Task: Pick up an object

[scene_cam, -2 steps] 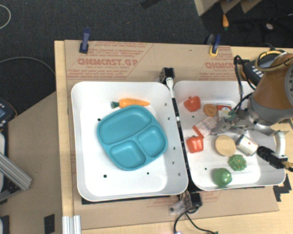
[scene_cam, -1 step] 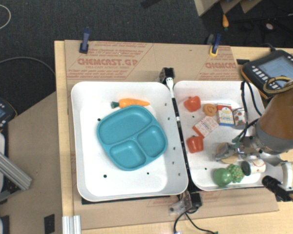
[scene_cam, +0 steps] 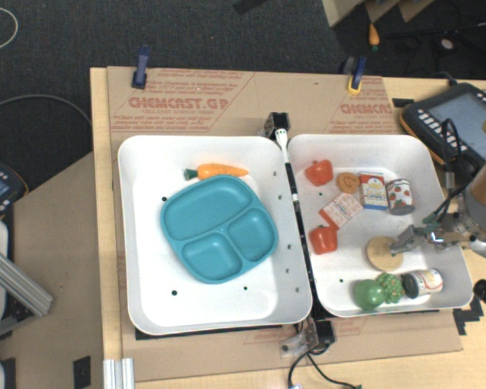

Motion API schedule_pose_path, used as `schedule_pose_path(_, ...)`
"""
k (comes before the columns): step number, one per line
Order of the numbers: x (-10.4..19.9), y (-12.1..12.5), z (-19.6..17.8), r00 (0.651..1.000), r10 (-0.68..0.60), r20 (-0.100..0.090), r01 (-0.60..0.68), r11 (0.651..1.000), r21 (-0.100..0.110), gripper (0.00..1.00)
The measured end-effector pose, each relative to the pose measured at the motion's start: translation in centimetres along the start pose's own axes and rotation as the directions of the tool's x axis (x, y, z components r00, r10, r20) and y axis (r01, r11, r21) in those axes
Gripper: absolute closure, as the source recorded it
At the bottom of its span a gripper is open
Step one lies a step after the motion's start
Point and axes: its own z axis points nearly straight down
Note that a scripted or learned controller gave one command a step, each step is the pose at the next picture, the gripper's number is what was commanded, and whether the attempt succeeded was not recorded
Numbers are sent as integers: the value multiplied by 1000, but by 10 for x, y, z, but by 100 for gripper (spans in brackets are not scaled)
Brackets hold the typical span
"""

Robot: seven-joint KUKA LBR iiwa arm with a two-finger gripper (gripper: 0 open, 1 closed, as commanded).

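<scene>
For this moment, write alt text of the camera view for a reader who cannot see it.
The arm's pincer hovers at a tan disc in the right bin, among small toy foods. The left bin holds a teal divided plate and a toy carrot.

Two bins; one plate

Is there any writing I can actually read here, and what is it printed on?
"CHEMCAST" in red, then letters like "G P": brown board under the bins, printed twice.
Finer red lines beneath it: too small to read.
Small carton, can, packet and bottle in the right bin: printed, but too blurred to read.
</scene>
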Motion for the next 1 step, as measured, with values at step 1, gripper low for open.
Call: schedule_pose_path(1, -21, 3, -140, 1000, -3, 5, 3, 1000, -13, 0)
